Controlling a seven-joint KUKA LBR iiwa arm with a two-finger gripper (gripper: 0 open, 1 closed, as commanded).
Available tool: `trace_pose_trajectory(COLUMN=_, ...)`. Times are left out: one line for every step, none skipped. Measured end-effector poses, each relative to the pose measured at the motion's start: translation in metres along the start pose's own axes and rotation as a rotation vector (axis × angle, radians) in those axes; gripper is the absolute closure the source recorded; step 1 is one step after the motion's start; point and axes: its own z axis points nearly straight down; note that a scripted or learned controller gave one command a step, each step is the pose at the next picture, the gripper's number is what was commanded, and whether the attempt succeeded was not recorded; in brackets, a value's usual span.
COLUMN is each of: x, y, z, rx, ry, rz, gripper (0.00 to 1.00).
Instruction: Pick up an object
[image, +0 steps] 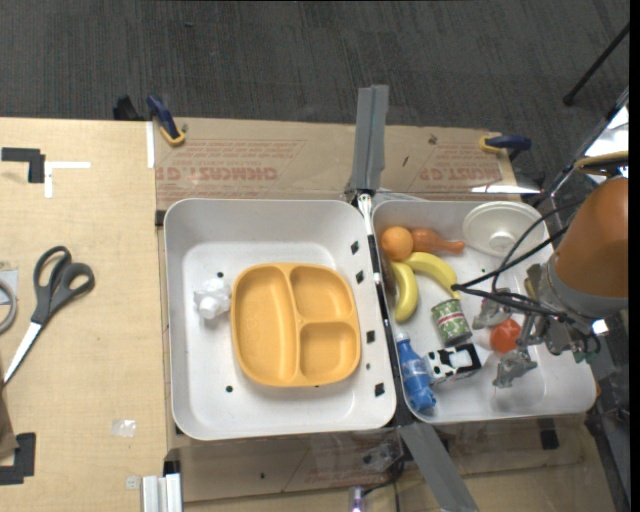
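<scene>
1. Dark grey carpet is running behind a pale wooden table (80, 330), on which two shallow white bins are sitting side by side.
2. Scissors (45, 295) with black handles are lying on the table, well left of the bins.
3. Brown cardboard (260, 170) is lying behind the bins, with blue clamps (165, 118) gripping its far corners.
4. Left bin (190, 400) is holding a yellow three-compartment plate (296, 324), lying flat near the middle.
5. Crumpled white lump (211, 298) is resting just beside the plate's left edge.
6. Right bin (560, 395) is holding the remaining items.
7. Orange ball (397, 242) is sitting near the far left corner, with an orange carrot-shaped piece (440, 241) just to its right.
8. White bowl (500, 228) is standing near the far right corner.
9. Yellow bananas (418, 280) are curving below the orange ball.
10. Small green-labelled can (451, 320) is standing near the bananas' lower end.
11. Blue bottle (414, 375) is lying along the bin's left wall.
12. Black-and-white object (455, 361) is lying between the bottle and the hand.
13. Arm is reaching in from the right, its orange band (600, 240) showing over the bin's edge.
14. Hand (508, 345) is hanging over the right bin; whether it is open or closed, I cannot tell.
15. Small red object (505, 334) is showing at the hand; whether it is being gripped is unclear.
</scene>
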Motion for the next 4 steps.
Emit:
trace_pose_trajectory(x=0.0, y=0.063, z=0.025, rx=-0.003, ry=0.004, rz=-0.023, gripper=0.0)
trace_pose_trajectory(x=-0.064, y=0.048, z=0.023, rx=-0.001, ry=0.002, rz=-0.001, gripper=0.0)
trace_pose_trajectory(x=-0.115, y=0.055, z=0.022, rx=0.002, ry=-0.003, rz=0.212, gripper=0.0)
trace_pose_trajectory(x=-0.141, y=0.049, z=0.029, rx=-0.007, ry=0.072, rz=0.322, gripper=0.0)
